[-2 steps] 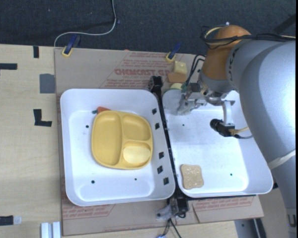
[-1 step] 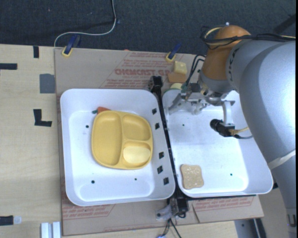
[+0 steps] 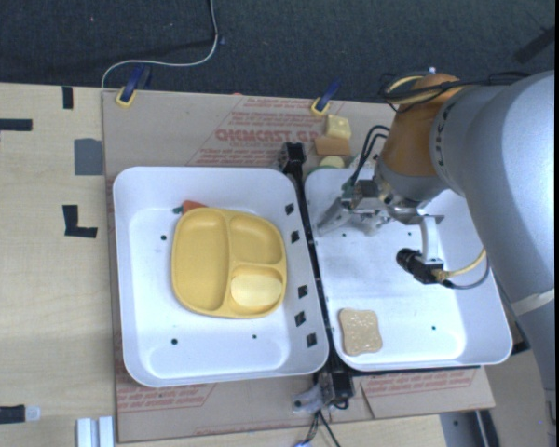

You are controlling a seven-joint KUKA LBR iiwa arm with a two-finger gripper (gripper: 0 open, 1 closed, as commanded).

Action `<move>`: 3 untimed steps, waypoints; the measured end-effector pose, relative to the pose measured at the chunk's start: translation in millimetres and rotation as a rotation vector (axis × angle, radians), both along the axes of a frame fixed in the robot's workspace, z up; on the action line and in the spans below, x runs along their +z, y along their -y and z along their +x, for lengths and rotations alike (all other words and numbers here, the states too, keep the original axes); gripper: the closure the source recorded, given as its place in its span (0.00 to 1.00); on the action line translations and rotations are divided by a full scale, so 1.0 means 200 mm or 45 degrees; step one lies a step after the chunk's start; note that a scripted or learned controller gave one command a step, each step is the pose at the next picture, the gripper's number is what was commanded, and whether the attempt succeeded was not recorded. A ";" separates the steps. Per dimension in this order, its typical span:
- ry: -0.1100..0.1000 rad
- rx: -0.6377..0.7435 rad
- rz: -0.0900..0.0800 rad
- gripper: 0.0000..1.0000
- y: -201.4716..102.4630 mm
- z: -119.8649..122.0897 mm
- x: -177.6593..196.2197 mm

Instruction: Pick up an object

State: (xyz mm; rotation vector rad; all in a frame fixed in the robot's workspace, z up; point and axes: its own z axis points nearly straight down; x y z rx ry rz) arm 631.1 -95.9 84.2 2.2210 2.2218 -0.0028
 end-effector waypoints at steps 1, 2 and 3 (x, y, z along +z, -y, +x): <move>-0.008 0.004 -0.003 0.00 0.00 0.18 0.00; -0.001 0.001 -0.001 1.00 -0.01 0.18 0.05; -0.003 0.001 -0.002 0.00 0.00 0.18 0.05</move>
